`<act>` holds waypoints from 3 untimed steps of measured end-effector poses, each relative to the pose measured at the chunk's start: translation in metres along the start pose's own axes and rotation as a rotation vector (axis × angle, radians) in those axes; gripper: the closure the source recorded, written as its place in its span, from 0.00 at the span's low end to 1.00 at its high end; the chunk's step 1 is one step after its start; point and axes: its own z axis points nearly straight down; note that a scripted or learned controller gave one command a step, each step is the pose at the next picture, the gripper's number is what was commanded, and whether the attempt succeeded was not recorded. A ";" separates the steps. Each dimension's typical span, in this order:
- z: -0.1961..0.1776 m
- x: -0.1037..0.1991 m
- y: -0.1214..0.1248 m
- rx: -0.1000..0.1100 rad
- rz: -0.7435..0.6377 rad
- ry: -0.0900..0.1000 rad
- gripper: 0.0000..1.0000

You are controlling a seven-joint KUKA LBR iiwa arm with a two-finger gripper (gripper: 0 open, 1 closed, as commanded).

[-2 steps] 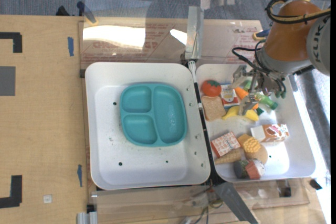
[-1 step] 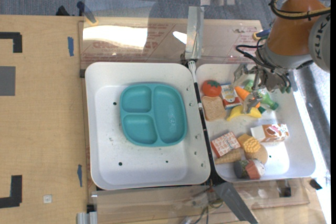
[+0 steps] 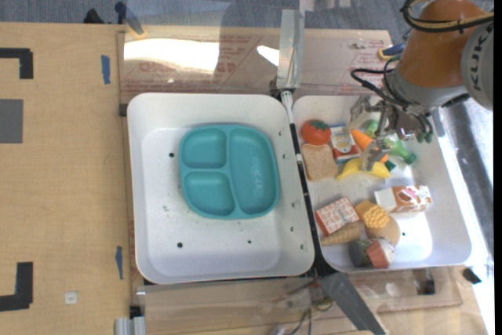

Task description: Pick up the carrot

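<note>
Gripper [image 3: 382, 139] beside carrot [image 3: 361, 138]; labels unreadable

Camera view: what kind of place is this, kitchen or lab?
Probably a robot test lab, not a kitchen: two white bins on a cardboard-covered bench, toy food piled in the right bin, a teal divided plate in the left.

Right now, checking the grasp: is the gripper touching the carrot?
Cannot tell. In the camera view the gripper overlaps the carrot, hiding any contact or gap.

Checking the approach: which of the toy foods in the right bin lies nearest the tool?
The carrot, the small orange piece just left of the tool; the tomato and bread slice lie farther left.
</note>
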 end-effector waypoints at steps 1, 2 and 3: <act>0.001 0.008 -0.002 0.000 0.040 -0.014 0.00; 0.001 -0.002 -0.008 -0.006 -0.006 0.011 0.00; 0.001 0.002 -0.009 -0.004 -0.026 -0.002 0.00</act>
